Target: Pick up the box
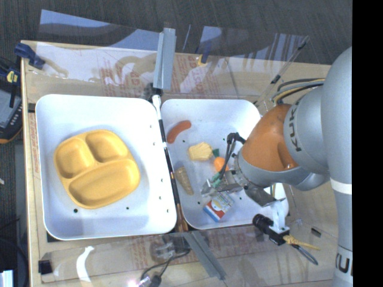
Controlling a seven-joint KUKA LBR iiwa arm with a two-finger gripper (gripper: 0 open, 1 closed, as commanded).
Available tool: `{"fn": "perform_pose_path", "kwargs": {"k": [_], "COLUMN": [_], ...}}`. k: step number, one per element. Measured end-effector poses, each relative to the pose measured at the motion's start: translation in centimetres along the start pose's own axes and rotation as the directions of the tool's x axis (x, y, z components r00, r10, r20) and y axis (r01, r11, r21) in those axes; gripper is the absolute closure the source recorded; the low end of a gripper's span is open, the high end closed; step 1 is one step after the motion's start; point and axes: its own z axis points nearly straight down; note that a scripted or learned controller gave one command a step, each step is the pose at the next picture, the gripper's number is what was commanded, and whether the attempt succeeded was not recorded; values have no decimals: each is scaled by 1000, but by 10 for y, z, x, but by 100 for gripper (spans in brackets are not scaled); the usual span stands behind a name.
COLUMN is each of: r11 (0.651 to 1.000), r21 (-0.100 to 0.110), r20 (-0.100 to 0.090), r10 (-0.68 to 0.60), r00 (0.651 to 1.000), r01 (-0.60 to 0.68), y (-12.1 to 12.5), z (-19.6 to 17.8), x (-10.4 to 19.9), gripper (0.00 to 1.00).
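The box (216, 210) is small, white with red and blue print, and lies near the front wall of the right bin (203, 113). My gripper (218, 187) hangs low in that bin, just behind the box and partly over its far end. Whether it touches the box is unclear. The grey arm with its orange band (269, 145) reaches in from the right and hides the bin's right side.
Also in the right bin: a red sausage (178, 130), a yellow cheese wedge (200, 152), a small orange ball (219, 162) and a brown bread-like piece (184, 180) by the left wall. A yellow divided plate (97, 168) lies in the left bin (54, 109).
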Motion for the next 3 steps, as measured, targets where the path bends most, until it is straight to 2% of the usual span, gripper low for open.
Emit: {"fn": "perform_pose_path", "kwargs": {"k": [1, 2, 3], "r11": [1000, 1000, 999], "r21": [1, 1, -3], "r20": [-1, -1, 1], "r10": [-4, -4, -32], "r00": [1000, 1000, 999], "r01": [4, 4, 32], "y": [1, 1, -4], "z": [-9, -9, 9], "x": [0, 1, -25], "gripper": [100, 0, 0]}}
